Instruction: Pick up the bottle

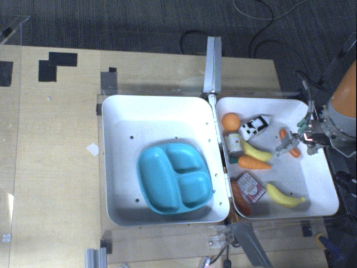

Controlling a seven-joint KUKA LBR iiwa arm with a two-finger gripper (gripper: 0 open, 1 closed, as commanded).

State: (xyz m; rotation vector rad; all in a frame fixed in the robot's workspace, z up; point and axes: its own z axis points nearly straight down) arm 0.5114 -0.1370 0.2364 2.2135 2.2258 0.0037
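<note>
My gripper (291, 146) is hanging over the right bin (318, 205), near its right edge, about midway down. Honestly can't tell if it's gripping anything or just sitting loose, the view's too murky there. There's a small orange bit (294, 153) right by it, but what that is I can't make out.

The bottle (233, 144) lies against the left wall of the right bin, just below the orange (230, 121) in the far left corner. A carrot (254, 162) sits right beside the bottle, with a banana (256, 150) just above that. A black-and-white thing (255, 126) is near the far wall, a red packet (250, 187) is by the near left corner, and a second banana (285, 196) lies along the near edge.

The left bin (120, 149) has a blue divided plate (174, 177) toward its near right corner.
</note>
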